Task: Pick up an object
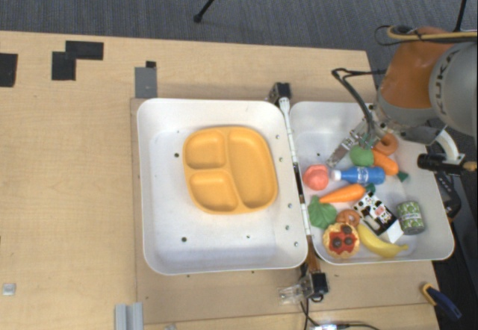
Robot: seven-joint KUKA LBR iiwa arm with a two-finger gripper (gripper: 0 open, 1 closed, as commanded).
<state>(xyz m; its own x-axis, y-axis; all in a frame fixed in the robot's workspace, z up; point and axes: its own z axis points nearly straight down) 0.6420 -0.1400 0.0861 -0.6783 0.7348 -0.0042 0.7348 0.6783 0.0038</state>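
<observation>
The right bin (321, 123) holds a heap of toy food. In it are a red ball (316, 176), a blue bottle (360, 175), a carrot (345, 192), a green round piece (362, 156), a banana (381, 243), a black-and-white carton (373, 213) and a green can (410, 216). My gripper (349, 146) reaches in from the right and hangs low over the bin's upper middle. It is just left of the green round piece and above the blue bottle. I see nothing lifted off the heap.
An orange divided plate (228, 169) lies in the left bin (160, 246). The grey arm with its orange band (411, 75) covers the right bin's far right corner. Black cables (351, 86) loop above that bin. A clamp (281, 92) sits between the bins.
</observation>
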